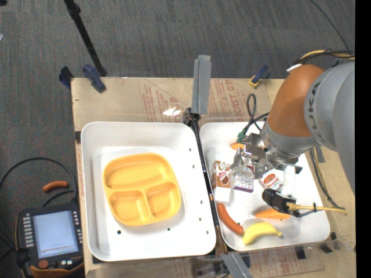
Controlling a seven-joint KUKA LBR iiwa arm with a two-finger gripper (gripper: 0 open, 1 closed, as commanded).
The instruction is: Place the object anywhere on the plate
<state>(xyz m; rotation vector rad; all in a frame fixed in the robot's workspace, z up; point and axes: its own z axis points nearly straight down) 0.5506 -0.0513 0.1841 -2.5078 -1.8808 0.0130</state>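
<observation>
1. Grey and orange, my arm (316, 112) reaches in from the right and hangs its gripper (250, 161) over the right bin (313, 230); from my screen I cannot tell how the fingers stand, nor whether they touch anything.
2. Below the gripper I see a small carton with a purple face (243, 182) and a brown-and-white carton (222, 175); their print is too small to read.
3. Loose items in that bin: a yellow banana (261, 233), a red sausage (229, 219), an orange carrot-like piece (272, 214).
4. Faint red lettering on the cardboard (145, 97) is unreadable.
5. My target, the yellow three-compartment plate (142, 188), lies in the left bin (93, 155).
</observation>
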